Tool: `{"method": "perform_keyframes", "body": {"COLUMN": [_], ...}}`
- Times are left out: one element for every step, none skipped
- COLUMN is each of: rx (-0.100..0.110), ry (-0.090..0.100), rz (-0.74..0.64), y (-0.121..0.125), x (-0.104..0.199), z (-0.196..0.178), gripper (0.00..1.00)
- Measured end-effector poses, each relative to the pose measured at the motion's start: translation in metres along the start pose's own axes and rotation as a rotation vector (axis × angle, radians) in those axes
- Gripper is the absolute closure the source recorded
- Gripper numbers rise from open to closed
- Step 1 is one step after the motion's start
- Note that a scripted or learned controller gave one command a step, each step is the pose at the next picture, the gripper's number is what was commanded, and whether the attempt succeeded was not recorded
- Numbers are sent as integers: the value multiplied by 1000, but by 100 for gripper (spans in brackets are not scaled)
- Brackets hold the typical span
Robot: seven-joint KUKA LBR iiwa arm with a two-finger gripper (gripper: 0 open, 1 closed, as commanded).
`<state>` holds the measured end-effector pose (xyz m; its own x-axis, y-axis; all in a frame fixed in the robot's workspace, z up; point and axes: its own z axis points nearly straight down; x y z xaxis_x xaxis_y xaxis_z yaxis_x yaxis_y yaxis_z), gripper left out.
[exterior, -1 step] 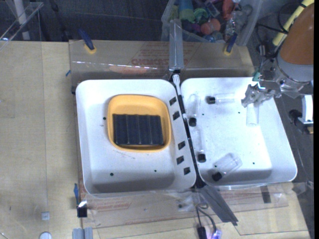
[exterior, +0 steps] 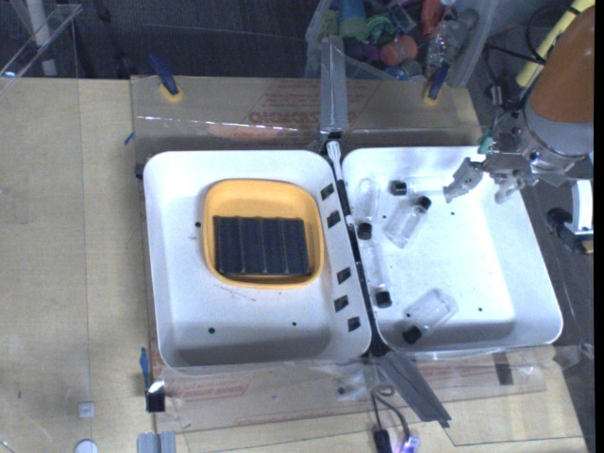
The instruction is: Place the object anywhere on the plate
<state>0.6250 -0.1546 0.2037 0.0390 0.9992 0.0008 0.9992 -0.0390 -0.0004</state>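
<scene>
A yellow plate (exterior: 261, 199) with a dark ribbed insert lies in the left bin (exterior: 179, 253). Several clear plastic bottles with black caps lie in the right bin (exterior: 510, 262): one (exterior: 406, 220) near the upper middle, one (exterior: 430, 308) near the front, and one (exterior: 364, 206) against the divider. My gripper (exterior: 484, 183) hangs over the right bin's upper right part, to the right of the upper bottle and apart from it. Its two grey fingers (exterior: 461, 178) stand spread, open, with nothing between them.
A divider with black clips (exterior: 341, 243) separates the bins. A clear tub of colourful toys (exterior: 396, 17) stands behind the bins. The arm's orange band (exterior: 566, 64) sits at the upper right. Cables lie at the bench's front (exterior: 392, 423).
</scene>
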Motion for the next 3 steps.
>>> {"method": "perform_keyframes", "body": {"rx": [-6, -5, -5], "ry": [-4, -4, -4], "rz": [-295, -295, -295], "y": [44, 44, 44], "x": [-23, -23, -23], "z": [-14, -14, -14], "gripper": [0, 0, 0]}}
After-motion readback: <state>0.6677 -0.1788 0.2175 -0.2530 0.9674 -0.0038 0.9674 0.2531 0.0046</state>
